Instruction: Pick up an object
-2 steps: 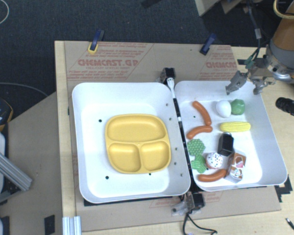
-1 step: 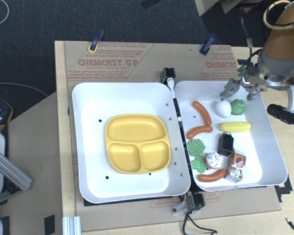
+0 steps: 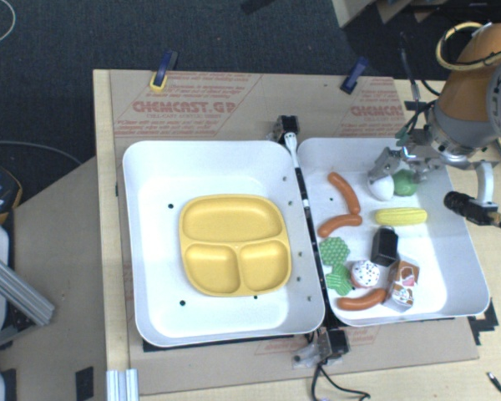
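The gripper (image 3: 394, 170) hangs low over the far edge of the right bin (image 3: 459, 295), right above a white ball (image 3: 382, 188) and a green piece (image 3: 405, 185), likely lined up for one of them; whether it is open or closed cannot be told. Nearer lie a ridged yellow corn cob (image 3: 401, 216), two smooth sausages (image 3: 345, 190), a black block (image 3: 385, 246) and a knobbly green piece (image 3: 334, 250). The left bin (image 3: 150, 291) carries a glossy yellow divided plate (image 3: 234, 244) at its middle.
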Robot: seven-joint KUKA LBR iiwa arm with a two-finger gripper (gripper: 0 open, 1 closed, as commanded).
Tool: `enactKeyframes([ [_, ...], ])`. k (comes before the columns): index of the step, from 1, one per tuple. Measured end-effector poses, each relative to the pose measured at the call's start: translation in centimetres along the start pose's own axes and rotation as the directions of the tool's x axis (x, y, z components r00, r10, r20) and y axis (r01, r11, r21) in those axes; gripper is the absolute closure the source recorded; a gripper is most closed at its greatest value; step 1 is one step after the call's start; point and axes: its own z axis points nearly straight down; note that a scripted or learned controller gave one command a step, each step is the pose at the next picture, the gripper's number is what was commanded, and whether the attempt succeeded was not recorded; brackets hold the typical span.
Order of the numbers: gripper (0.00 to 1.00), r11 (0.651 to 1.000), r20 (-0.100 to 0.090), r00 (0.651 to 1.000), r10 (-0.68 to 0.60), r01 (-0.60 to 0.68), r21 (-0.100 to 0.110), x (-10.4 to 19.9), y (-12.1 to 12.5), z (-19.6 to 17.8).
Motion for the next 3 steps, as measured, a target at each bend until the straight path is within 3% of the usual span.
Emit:
enactKeyframes([
  [1, 0.0, 1.0, 0.01, 1.0, 0.0, 0.0, -0.024, -0.3, 0.5, 1.3],
  [2, 1.0, 1.0, 0.01, 1.0, -0.001, 0.002, -0.026, -0.2, 0.6, 0.4],
  [3, 1.0, 1.0, 0.004, 1.0, 0.0, 0.0, -0.012, -0.6, 0.5, -4.1],
])
